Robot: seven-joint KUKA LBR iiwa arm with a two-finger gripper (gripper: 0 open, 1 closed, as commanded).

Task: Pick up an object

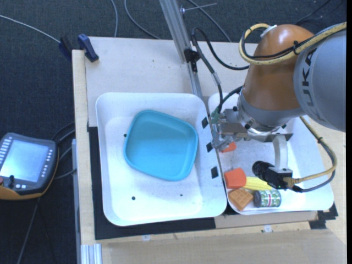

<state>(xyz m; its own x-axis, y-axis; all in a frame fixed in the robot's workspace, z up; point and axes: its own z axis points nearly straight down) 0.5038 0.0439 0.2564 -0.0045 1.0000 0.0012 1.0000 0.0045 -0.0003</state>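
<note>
My gripper (222,141) hangs over the left edge of the right bin (308,147), below the big orange wrist. A small orange piece (229,146) shows right at its tip; whether it is gripped is hidden by the wrist. Near the bin's front lie a red-orange block (235,177), a yellow item (257,183), a tan waffle-like piece (240,198) and a small can (268,198) on its side.
The left bin (110,109) holds a blue square plate (161,144). A metal pole (176,21) rises behind the bins. Cables run from the wrist over the right bin. A teach pendant (25,164) lies off the bench at left.
</note>
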